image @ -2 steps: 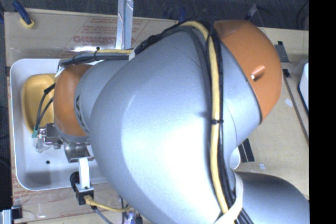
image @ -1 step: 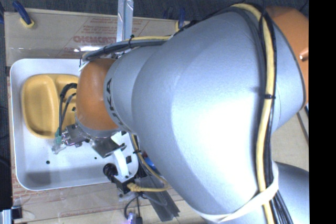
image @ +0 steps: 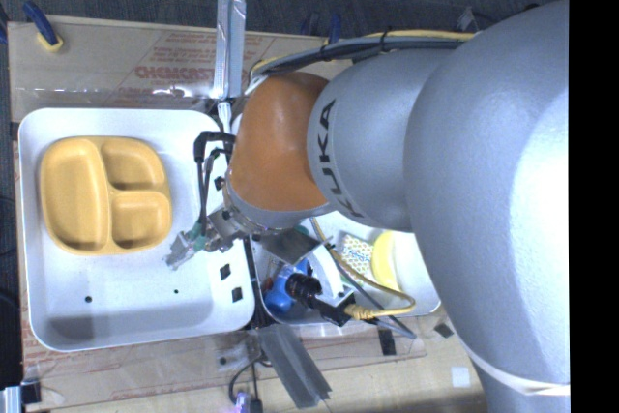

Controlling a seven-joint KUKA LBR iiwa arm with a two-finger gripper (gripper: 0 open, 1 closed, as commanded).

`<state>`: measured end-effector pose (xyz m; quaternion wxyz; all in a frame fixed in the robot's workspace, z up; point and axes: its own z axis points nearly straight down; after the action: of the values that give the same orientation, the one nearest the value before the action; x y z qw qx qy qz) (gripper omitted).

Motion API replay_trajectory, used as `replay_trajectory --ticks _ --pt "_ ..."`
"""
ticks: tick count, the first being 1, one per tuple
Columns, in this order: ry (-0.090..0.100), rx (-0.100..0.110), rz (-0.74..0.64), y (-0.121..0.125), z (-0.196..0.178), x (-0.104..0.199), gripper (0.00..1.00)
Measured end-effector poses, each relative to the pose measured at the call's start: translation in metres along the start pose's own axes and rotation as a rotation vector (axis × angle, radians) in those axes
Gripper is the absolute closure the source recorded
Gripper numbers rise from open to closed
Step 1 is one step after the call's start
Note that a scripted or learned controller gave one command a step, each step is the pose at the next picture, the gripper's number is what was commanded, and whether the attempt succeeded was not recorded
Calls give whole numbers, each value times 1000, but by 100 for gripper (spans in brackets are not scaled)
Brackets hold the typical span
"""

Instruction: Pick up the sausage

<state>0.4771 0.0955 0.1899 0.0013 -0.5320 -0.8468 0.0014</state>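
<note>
Over left bin (image: 58,324), gripper (image: 186,249), nothing visibly held.

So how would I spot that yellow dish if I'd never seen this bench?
Start at the left white bin. The yellow dish lies flat in its upper half, left of the gripper. It is a rounded tray with three compartments, the one large yellow thing on that bin's white floor.

My arm (image: 464,140) shell: smooth grey satin finish, glossy orange band (image: 276,150). Left bin (image: 126,314): smooth white plastic, slight sheen. Divided tray (image: 104,191): matt yellow plastic. Bench (image: 126,53): bare light wood, printed.
</note>
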Motion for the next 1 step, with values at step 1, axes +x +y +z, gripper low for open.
replay_trajectory --ticks 1 --pt "1 1 -181 -49 1 -103 0"
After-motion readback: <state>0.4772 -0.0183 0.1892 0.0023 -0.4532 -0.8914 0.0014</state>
